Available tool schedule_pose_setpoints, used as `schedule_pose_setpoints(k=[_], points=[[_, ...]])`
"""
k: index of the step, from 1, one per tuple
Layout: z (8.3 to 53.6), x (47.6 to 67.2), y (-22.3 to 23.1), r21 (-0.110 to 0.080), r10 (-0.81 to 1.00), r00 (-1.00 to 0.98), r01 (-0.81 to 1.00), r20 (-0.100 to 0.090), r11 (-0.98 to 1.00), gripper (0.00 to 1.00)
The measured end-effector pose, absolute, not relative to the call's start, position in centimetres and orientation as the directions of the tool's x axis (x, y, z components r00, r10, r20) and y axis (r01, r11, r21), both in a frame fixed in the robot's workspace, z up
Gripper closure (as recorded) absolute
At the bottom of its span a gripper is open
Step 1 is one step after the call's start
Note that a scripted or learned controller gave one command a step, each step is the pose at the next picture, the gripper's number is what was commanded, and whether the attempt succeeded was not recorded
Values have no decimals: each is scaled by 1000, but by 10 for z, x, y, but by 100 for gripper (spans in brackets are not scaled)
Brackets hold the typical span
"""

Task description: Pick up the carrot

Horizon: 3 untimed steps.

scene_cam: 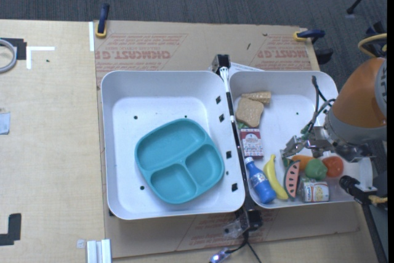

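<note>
Camera view: the gripper (294, 148) hangs low in the right bin (284, 90), just beside the carrot (303, 159) lying among toy food. Whether it grips anything, I cannot tell; the pickup looks undone.

Divided plate (178, 161) in left bin (117, 132); bread (249, 111), bottle (260, 180), banana (275, 177), carrot (301, 161) in right bin (286, 84)
</note>
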<state>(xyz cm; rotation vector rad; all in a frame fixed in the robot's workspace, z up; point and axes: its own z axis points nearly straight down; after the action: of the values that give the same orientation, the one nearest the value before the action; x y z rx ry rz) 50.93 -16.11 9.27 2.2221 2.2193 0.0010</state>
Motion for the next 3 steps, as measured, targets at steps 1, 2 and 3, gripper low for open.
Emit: schedule_pose_setpoints(k=[1, 2, 3], points=[[103, 510, -161, 3, 1000, 2, 1000, -1, -2, 100], [103, 510, -162, 3, 1000, 3, 1000, -1, -3, 0], [93, 498, -158, 2, 1000, 1, 1000, -1, -1, 0]])
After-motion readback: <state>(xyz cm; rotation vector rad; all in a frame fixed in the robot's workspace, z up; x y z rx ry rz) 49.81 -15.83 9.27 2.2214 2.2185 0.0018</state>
